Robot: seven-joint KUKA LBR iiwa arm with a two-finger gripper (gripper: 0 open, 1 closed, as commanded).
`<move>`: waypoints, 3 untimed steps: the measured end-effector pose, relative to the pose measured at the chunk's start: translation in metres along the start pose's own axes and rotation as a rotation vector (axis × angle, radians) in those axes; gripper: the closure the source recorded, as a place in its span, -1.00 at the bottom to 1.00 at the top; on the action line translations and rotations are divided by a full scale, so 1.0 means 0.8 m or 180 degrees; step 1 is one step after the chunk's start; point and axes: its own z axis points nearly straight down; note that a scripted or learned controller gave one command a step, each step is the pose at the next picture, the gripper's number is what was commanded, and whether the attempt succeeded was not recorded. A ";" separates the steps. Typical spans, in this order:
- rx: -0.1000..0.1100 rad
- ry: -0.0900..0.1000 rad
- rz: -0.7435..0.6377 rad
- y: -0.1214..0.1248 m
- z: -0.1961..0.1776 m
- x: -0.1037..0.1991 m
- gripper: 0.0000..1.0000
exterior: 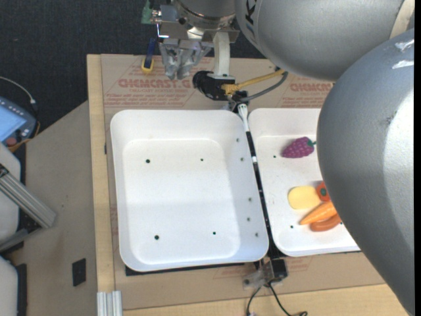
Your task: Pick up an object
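Note:
My gripper hangs high over the cardboard behind the left bin, beyond that bin's far rim, and I see nothing in it. The right bin holds toy food: a purple grape bunch near its far side, a pale yellow piece below that, an orange carrot beside the yellow piece, and a small red piece partly hidden by the arm. All of these lie well to the right of and nearer than the gripper.
The big grey arm covers the right part of the right bin. A cardboard sheet lies under both bins. A small yellow-and-blue item sits on the cardboard left of the gripper. A clamp and cable lie at the front edge.

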 end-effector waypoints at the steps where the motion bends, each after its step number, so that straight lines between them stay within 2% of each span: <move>1: -0.0033 0.0012 -0.0004 -0.002 -0.045 0.000 1.00; 2: 0.0016 -0.0005 0.0001 -0.009 0.046 0.000 1.00; 3: -0.0018 0.0010 -0.0002 -0.007 0.026 0.001 1.00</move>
